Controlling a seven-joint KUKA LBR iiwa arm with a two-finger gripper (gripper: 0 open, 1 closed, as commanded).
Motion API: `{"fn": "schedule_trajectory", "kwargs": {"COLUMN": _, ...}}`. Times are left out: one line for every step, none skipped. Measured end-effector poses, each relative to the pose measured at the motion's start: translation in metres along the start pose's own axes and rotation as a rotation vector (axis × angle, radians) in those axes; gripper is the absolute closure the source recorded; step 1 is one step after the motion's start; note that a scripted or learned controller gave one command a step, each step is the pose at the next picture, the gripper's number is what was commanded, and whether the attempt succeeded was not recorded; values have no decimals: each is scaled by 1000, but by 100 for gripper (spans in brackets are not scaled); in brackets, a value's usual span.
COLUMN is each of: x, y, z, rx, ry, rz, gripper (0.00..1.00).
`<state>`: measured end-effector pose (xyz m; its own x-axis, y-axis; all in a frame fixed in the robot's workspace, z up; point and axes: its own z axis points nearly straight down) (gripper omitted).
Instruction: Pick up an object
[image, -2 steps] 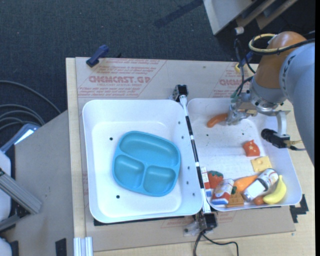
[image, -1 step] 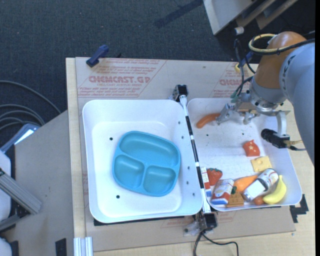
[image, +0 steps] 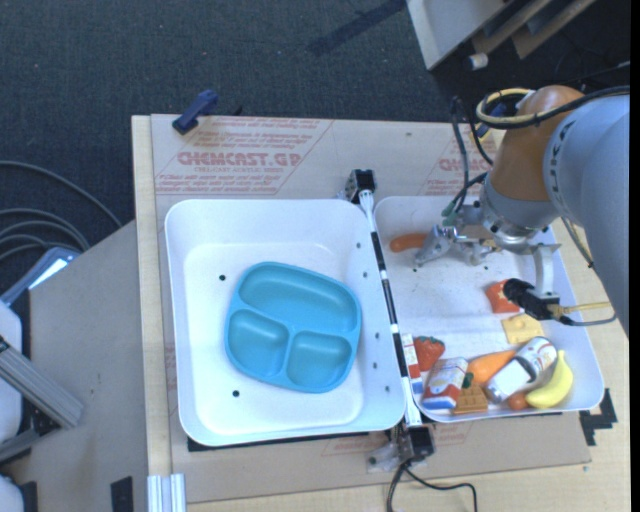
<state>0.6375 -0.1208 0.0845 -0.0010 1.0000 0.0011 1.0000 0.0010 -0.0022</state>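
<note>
Reaching in from the table's right edge, the grey arm (image: 590, 150) bends down over the right bin (image: 455, 305), its end effector (image: 452, 243) low near the bin's far side; whether it is open or closed cannot be told. An orange object (image: 407, 242) lies just beside it toward the divider, long axis running roughly across the bin. Other items cluster at the bin's near corner.

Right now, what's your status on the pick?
Gripper low over right bin, far end, nothing between fingers. Orange piece lies just beside it. Other toys heaped at near end: banana, carrot. Blue tray in left bin.
</note>
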Motion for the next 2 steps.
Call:
{"fn": "schedule_trajectory", "kwargs": {"x": -21, "y": 26, "z": 1, "rx": 13, "ry": 2, "rz": -1, "gripper": 0}}
{"fn": "schedule_trajectory", "kwargs": {"x": -16, "y": -23, "z": 0, "rx": 0, "ry": 0, "rz": 1, "gripper": 0}}
